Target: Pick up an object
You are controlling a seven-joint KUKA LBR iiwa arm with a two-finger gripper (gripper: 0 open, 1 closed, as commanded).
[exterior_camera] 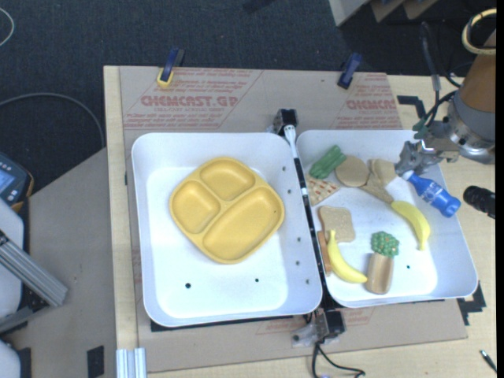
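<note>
Looking down from the camera view, you see the tool (415, 157) hanging over the right bin's (461, 270) far right corner. Whether it is spread or closed you cannot tell, and nothing shows in its hold. The blue bottle (434, 194) lies just beside it, toward the near right, its long axis slanting the same way. On the surface (236, 93) behind the bins, red print reads roughly "CHEMCAST".
</note>
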